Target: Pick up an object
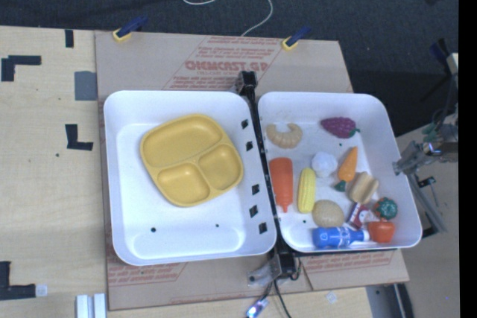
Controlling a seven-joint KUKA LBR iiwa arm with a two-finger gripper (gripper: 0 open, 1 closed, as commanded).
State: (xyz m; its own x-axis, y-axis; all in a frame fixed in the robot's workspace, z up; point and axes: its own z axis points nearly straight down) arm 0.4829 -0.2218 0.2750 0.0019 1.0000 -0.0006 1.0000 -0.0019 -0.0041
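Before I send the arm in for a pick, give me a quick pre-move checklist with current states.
1. Objects available in right bin: ok, about a dozen toy foods.
2. Easy target: ok, purple grapes lie apart near the far corner.
3. Crowding: not ok around blue bottle and tomato, packed close.
4. Yellow tray sits in left bin: ok.
5. Gripper outside right bin's edge: ok; finger state: cannot tell.

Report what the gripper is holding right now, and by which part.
Nothing can be seen held. The gripper sits outside the right bin, past its right wall, with no toy visible at it; the toy food all lies inside that bin.
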